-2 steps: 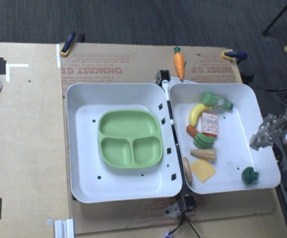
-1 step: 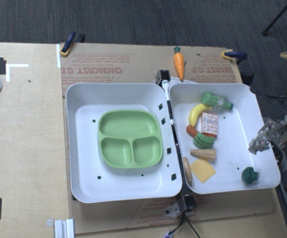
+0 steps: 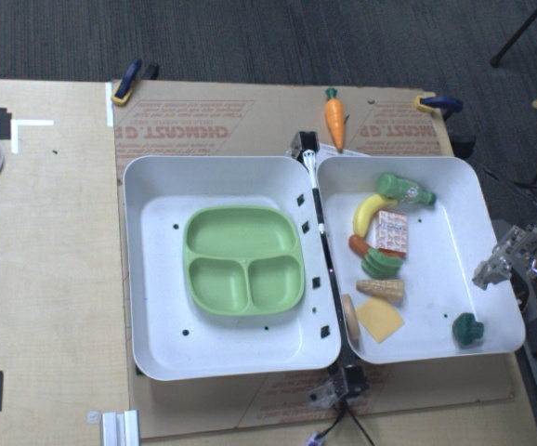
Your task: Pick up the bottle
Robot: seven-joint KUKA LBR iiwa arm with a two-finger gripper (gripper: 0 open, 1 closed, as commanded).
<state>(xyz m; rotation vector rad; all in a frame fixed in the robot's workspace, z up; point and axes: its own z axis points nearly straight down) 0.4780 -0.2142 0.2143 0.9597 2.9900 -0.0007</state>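
while the bottle (image 3: 404, 190) lies well apart, the jaws' (image 3: 493, 269) state can't be told.

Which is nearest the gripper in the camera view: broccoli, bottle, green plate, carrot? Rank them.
From the gripper at the right bin's right edge:
1. broccoli, right bin's near right corner
2. bottle, right bin's far side
3. carrot, on cardboard beyond the bins
4. green plate, left bin

A: Left bin (image 3: 148, 277)?
B: Green divided plate (image 3: 245, 260) in the middle, three compartments.
A: Right bin (image 3: 491, 249)?
B: Green bottle (image 3: 404, 190) lying near the far edge, banana (image 3: 368, 214) just beside it. Red-white carton (image 3: 392, 232), cheese wedge (image 3: 380, 320) by the near edge, green toy (image 3: 468, 330) in the near right corner.
A: Gripper (image 3: 496, 269)?
B: At the right rim, well apart from the bottle.
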